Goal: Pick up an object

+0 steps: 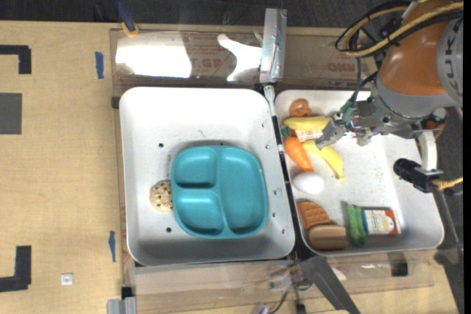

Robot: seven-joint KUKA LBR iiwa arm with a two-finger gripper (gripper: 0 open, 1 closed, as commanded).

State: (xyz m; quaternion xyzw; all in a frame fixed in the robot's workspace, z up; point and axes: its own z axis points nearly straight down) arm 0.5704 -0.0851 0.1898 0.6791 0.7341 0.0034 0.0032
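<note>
- Bins come first: the left bin (pixel 140 114) carries a teal divided tray (pixel 219 190) with a cookie (pixel 161 195) just beside its left edge, and the right bin (pixel 383 180) carries the toy food I am working among.
- My arm (pixel 419 62) reaches in from the right, and my gripper (pixel 340 123) sits low over the yellow banana (pixel 324 147) at the bin's upper left; whether it is parted or clenched, I cannot tell.
- Banana is my likely target: it looks like light, stiff, smooth plastic, so I judge it may slip unless I pinch across its narrow middle.
- Close neighbours crowd it: the carrot (pixel 297 153) touches its left, the egg (pixel 309 183) lies just below, and an orange piece (pixel 299 108) sits above.
- Wall between the bins runs near the carrot, so room is tight there.
- Open floor lies to the banana's right, towards the bin's middle; the bread loaf (pixel 318 223) and green carton (pixel 372 222) stay well apart at the front.
</note>
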